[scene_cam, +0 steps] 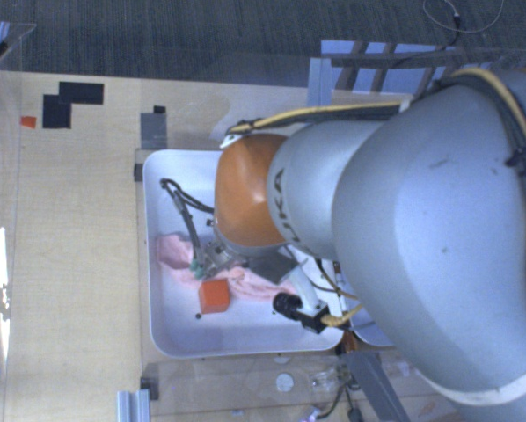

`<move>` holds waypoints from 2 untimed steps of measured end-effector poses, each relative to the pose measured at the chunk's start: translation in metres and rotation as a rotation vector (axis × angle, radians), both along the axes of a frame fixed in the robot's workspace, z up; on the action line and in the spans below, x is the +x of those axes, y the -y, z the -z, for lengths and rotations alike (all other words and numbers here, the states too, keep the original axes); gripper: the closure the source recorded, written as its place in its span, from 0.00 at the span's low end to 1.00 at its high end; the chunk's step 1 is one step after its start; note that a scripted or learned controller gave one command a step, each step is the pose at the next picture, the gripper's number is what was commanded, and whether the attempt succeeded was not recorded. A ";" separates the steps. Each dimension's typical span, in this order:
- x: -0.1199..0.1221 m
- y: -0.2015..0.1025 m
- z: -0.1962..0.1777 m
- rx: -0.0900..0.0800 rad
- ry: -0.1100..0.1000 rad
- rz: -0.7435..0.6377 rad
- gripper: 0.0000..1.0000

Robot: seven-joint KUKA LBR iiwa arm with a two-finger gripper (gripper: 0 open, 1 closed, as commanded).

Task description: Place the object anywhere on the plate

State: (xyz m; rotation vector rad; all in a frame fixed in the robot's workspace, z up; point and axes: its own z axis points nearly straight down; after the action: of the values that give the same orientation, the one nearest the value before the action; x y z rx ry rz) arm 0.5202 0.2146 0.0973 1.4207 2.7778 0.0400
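One to grab: orange block, down in white bin, touching pink cloth, right beside hand; can't tell hand state, spread or pressed together; looks light, stiff, not fragile; best pinched across two flat opposite faces.

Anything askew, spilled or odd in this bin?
Nothing looks spilled or broken. A pink cloth lies crumpled across the white bin, with an orange block resting at its edge. The arm covers much of the bin, so the rest can't be judged.
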 end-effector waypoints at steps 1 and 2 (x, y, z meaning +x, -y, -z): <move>0.083 0.042 0.001 -0.004 -0.003 0.076 1.00; -0.005 0.113 -0.089 -0.016 -0.017 -0.294 1.00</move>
State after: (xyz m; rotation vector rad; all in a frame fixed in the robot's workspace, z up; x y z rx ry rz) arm 0.5147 0.1019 0.1865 1.0023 2.9675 0.0102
